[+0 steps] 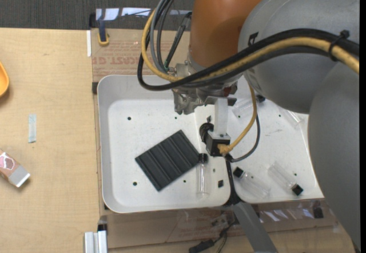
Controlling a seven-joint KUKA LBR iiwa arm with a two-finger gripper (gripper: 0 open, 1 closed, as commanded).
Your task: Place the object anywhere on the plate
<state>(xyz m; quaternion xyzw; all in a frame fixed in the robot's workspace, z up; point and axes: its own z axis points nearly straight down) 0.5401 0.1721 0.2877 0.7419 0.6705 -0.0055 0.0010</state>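
Note:
A dark grey ribbed plate lies tilted on the floor of the left white bin. A clear tube with a black cap lies just off the plate's right corner, beside the bin's right wall. My gripper hangs over the back middle of the left bin, above and behind the plate. The orange-banded wrist covers most of it. Nothing shows under it on the bin floor.
The right bin holds two more clear tubes with black caps. On the wooden bench to the left lie a small grey strip, a wrapped packet and an orange object at the edge.

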